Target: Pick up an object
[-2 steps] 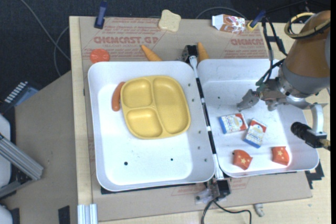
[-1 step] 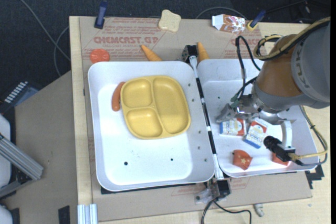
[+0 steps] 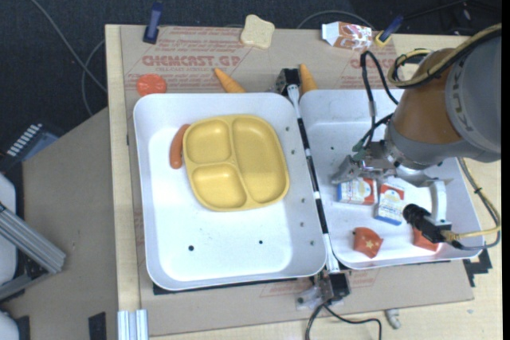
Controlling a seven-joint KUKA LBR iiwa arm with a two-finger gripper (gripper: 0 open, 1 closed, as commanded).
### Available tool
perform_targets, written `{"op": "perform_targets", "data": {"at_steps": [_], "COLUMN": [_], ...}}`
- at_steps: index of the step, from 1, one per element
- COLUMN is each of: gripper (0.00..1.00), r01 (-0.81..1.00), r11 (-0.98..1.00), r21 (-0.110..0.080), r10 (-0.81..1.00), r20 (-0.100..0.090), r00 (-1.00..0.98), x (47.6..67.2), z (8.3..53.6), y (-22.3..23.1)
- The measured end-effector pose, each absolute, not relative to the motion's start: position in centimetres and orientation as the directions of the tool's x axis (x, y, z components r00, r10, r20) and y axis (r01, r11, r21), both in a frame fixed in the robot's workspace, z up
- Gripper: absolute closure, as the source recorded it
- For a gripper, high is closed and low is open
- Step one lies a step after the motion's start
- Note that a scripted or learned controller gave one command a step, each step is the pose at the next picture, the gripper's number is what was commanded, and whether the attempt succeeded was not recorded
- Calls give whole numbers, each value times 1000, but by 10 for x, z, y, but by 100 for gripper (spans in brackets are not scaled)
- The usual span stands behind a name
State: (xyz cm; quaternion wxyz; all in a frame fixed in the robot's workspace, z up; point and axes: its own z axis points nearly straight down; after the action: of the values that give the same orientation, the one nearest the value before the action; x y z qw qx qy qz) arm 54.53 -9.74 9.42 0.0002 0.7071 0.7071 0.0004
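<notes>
Over right bin (image 3: 335, 111), gripper (image 3: 360, 169) above cartons (image 3: 355, 190), yellow tray (image 3: 236, 161) left

High fixed camera, slanting down, both bins (image 3: 159, 171)

You're looking at two bins, left (image 3: 159, 195) and right (image 3: 335, 131), of smooth white plastic with a faint sheen, resting on a matt brown cardboard sheet (image 3: 191, 60) printed in red. The yellow divided plate (image 3: 236, 162) in the left bin looks like smooth, slightly glossy plastic, and the small cartons (image 3: 374, 195) in the right bin read as printed paper. Your arm (image 3: 446, 107) shows a satin orange band and smooth grey casing, with bare metal at the gripper (image 3: 362, 167).
</notes>
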Motion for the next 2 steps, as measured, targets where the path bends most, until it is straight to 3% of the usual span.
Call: {"op": "perform_targets", "data": {"at_steps": [1,2], "gripper": [100,100], "r01": [1000,1000], "r11": [1,1], "r21": [0,1], "r10": [1000,1000], "r20": [0,0], "r00": [-1,-1], "x": [509,573], "z": [185,185], "y": [-47,-19]}}
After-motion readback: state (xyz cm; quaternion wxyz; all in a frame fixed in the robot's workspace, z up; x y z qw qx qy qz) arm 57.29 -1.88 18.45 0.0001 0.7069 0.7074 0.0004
